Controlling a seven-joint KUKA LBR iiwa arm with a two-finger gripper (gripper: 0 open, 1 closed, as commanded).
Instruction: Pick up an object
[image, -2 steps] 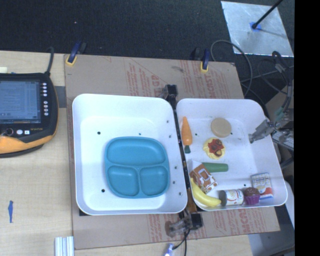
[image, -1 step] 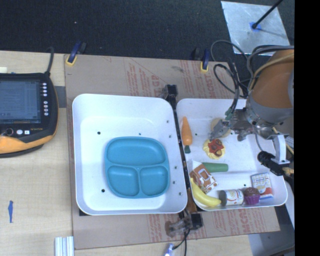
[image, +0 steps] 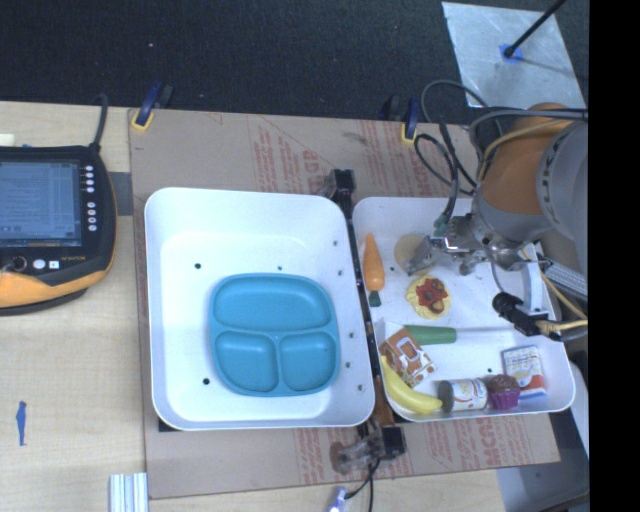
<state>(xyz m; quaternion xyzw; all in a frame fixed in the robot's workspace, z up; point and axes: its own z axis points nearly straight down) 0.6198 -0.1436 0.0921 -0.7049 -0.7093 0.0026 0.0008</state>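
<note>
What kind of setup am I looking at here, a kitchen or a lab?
Most likely a robot lab bench: two white bins on taped cardboard, toy food such as a banana and carrot, and a teach pendant beside them.

Left bin (image: 170, 300): blue divided plate (image: 273, 333), lying flat. Right bin (image: 385, 215): carrot (image: 373, 265) along the left wall, pizza (image: 428, 295), cucumber (image: 429, 335), carton (image: 407, 355), banana (image: 407, 392), bottle (image: 475, 394), small packet (image: 524, 361). Gripper (image: 452, 245) low over the bin's far end (beside the pizza). Pendant (image: 50, 230) at bench's left.
</note>
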